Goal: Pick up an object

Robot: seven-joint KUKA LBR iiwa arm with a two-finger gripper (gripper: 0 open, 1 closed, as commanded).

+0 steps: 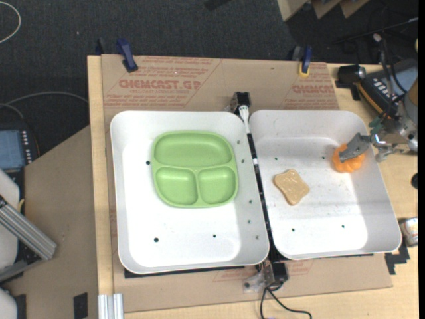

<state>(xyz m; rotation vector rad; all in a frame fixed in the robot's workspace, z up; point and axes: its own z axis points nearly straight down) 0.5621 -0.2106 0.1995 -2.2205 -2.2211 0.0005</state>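
Observation:
An orange object point(348, 161) lies in the right bin point(319, 241) near its right wall. My gripper point(367, 149) reaches in from the right edge, and its grey tip sits right over the orange object's upper right side. A tan, toast-shaped piece point(291, 187) lies flat near the middle of the right bin, well left of the gripper. A green divided plate point(194, 168) with three compartments rests in the left bin point(186, 248).
The two white bins meet at a black-edged seam point(255, 178) in the centre. They sit on a cardboard-covered board point(179, 78) held by blue clamps at the back. Cables and equipment crowd the right edge behind the arm.

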